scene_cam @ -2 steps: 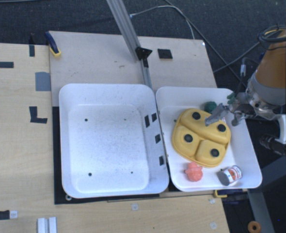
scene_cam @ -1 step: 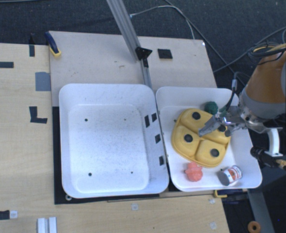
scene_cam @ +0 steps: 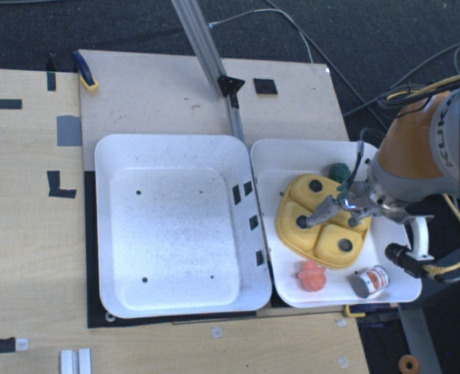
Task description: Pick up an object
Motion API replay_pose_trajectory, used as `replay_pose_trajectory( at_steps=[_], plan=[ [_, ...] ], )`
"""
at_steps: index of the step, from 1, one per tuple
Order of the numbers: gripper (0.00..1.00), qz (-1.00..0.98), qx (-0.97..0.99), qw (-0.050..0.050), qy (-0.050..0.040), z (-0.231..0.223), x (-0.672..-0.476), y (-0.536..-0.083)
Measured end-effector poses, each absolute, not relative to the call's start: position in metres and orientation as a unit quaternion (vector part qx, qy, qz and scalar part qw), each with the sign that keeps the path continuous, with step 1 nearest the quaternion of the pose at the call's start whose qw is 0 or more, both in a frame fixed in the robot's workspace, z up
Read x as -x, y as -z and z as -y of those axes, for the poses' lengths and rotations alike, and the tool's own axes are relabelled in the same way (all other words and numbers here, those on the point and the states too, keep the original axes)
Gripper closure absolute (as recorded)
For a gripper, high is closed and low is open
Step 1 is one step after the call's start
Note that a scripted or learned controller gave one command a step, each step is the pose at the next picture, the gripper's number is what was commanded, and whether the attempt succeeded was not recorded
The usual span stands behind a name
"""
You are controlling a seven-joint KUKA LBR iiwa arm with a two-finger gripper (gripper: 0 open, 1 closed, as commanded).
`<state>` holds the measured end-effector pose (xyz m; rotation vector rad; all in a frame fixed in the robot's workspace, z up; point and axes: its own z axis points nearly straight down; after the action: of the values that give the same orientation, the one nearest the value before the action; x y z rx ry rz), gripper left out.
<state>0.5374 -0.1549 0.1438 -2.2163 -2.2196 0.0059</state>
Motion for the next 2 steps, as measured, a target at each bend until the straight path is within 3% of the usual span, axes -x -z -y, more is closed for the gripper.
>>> replay_pose_trajectory(
  at_steps=[1,2],
  plan=[
    [0.0,0.708,0.706,-0.008,0.0055,0.156,-0.544,-0.117],
    [1.0,0.709,0.706,-0.012,0.0079,0.156,-0.547,-0.128]
  ],
)
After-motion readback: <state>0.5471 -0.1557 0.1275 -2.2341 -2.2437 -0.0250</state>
